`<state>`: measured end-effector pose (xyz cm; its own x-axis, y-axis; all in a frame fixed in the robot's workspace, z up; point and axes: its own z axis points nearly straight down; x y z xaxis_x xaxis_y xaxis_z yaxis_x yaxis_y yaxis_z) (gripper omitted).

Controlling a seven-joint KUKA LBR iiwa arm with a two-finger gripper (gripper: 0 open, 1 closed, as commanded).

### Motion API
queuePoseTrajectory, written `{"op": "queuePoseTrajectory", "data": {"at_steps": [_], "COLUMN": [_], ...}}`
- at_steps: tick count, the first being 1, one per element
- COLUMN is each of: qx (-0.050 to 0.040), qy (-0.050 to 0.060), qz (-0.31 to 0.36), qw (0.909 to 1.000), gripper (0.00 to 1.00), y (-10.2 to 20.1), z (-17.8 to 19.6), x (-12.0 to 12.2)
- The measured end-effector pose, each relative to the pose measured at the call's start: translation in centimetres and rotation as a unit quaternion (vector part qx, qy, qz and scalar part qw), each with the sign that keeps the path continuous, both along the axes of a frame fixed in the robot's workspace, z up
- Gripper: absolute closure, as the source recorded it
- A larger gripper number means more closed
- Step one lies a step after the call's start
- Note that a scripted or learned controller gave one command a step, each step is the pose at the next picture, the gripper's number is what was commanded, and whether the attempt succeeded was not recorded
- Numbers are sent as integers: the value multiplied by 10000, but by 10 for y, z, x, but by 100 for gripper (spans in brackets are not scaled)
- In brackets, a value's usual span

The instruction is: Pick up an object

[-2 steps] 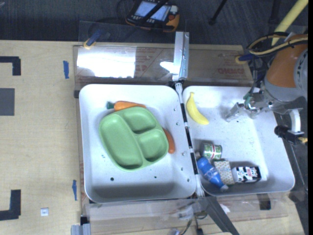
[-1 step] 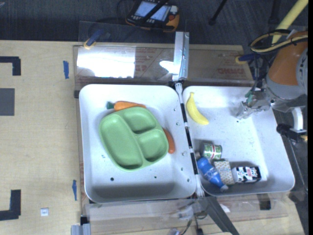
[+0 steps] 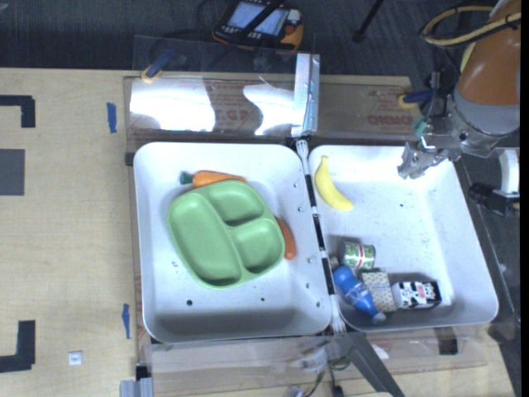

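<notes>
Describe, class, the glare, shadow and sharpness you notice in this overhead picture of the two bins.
Camera view: strong white glare on the clear panel behind the left bin; a soft shadow along that bin's near wall under the green plate; the banana and can read fairly sharp, while the gripper at the right bin's far corner looks slightly soft.

two bins sit side by side on the tabletop (image 3: 58, 222): in the left bin (image 3: 157, 304) a divided plate (image 3: 225, 234) lies over a carrot (image 3: 216, 176) at its far edge. in the right bin (image 3: 463, 246) a banana (image 3: 330, 187) lies at the far left, while a can (image 3: 359, 255), a bottle (image 3: 357, 292) and a small carton (image 3: 416, 294) cluster near the front. the gripper (image 3: 416, 162) hangs over that bin's far right corner.
</notes>
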<state>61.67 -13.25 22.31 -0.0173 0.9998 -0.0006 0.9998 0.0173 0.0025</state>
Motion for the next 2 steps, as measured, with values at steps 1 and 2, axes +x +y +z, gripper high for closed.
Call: {"op": "queuePoseTrajectory", "data": {"at_steps": [1,2], "qx": [7,0], "qy": [19,1], "qz": [-503,-890], "qw": [9987,9960], "gripper": [100,100], "y": [35,83], "z": [47,70], "x": [-56,-23]}}
